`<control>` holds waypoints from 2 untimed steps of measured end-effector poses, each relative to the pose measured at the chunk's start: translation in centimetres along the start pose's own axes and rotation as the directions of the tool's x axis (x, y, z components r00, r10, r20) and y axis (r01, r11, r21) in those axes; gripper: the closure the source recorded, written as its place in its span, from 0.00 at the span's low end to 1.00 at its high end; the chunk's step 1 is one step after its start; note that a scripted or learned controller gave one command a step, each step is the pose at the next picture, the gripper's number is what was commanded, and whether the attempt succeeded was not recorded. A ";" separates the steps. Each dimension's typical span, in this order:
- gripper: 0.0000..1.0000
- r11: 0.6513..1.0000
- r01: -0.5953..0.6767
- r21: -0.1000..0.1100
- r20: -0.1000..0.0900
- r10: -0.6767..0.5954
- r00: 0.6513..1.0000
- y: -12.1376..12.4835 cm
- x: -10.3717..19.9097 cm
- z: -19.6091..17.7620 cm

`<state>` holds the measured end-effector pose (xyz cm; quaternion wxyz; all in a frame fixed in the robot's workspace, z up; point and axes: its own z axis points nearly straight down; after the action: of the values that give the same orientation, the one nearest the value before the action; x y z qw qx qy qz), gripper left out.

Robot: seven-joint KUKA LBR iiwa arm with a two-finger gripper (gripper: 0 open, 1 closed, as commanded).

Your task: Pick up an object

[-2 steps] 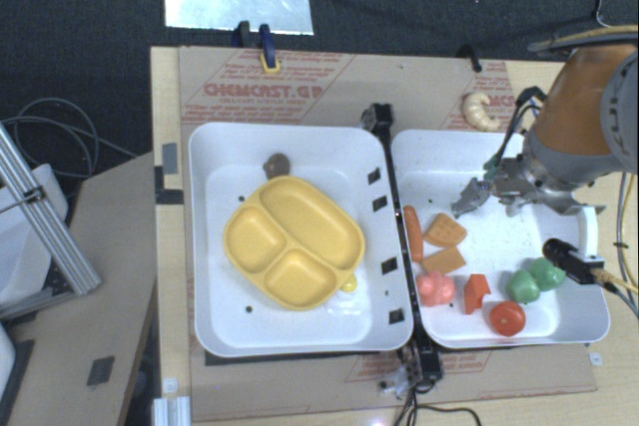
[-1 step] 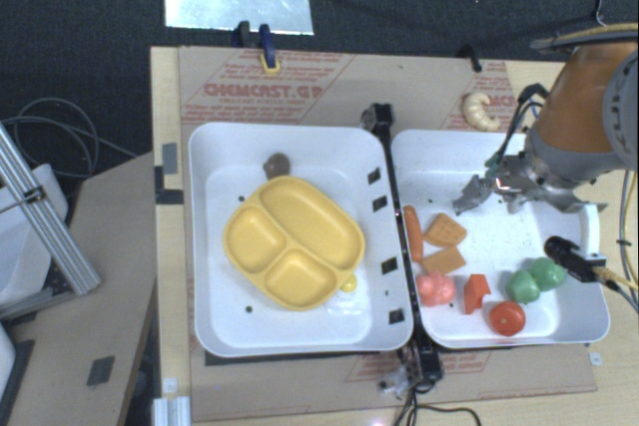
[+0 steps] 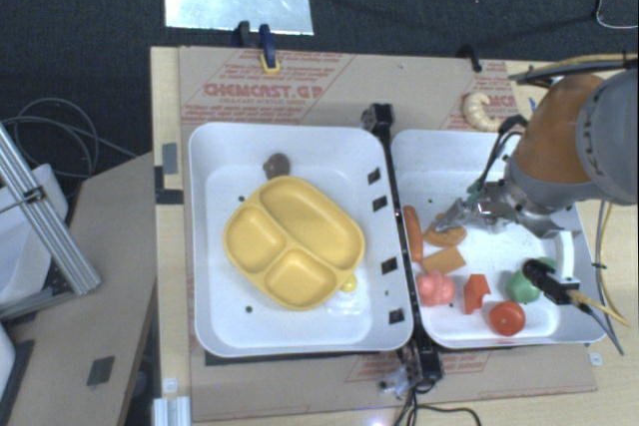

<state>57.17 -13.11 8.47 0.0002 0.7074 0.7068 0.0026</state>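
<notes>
In the right shallow white bin (image 3: 439,155), the metal two-finger pincer (image 3: 457,214) hangs low over a flat orange wedge-shaped toy piece (image 3: 445,236), just beside a slim orange carrot-like stick (image 3: 412,230). How far its tips are spread I cannot tell. A yellow three-compartment plastic plate (image 3: 294,241) fills the left bin (image 3: 215,314).

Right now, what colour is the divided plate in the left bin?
Yellow, all three compartments; the divided plate shows clearly in the camera view.

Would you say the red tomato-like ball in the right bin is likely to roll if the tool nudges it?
Probably yes: the red ball looks round and smooth, so a nudge may roll it. It lies near the right bin's front wall, which would likely stop it. It looks like a light toy, so it could slip from a pinch.
</notes>
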 end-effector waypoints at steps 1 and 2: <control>1.00 1.000 0.002 -0.010 0.004 -0.002 1.000 0.3 -0.1 -1.6; 0.00 1.000 0.002 -0.008 0.004 -0.002 1.000 0.3 -0.1 -1.5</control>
<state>57.44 -13.18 9.99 0.0042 0.7067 0.7075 0.0041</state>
